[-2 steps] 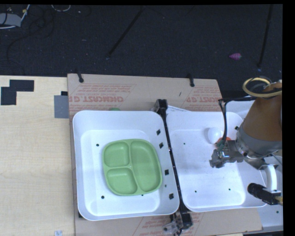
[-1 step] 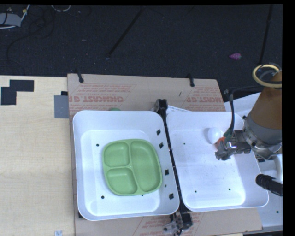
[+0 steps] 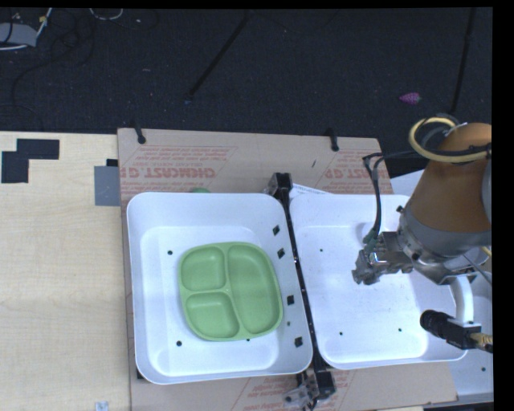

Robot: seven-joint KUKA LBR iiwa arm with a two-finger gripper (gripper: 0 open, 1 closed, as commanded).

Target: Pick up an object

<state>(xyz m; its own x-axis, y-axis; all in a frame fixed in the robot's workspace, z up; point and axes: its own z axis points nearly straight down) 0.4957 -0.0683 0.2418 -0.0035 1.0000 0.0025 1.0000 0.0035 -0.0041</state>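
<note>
This looks like a robotics lab or test cell rather than a home or shop. A pale wooden bench [image 3: 56,273] carries a cardboard sheet [image 3: 241,160] printed with lettering, and two white bins [image 3: 148,241] sit clamped side by side on it. Black cables [image 3: 32,24] trail over dark carpet [image 3: 281,64] behind, and the industrial arm [image 3: 450,193] reaches in. Black square markers [image 3: 28,156], possibly calibration marks, dot the bench.

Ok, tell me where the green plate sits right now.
The green divided plate lies flat in the left bin, near its middle, across the central divider from the hand over the right bin.
</note>
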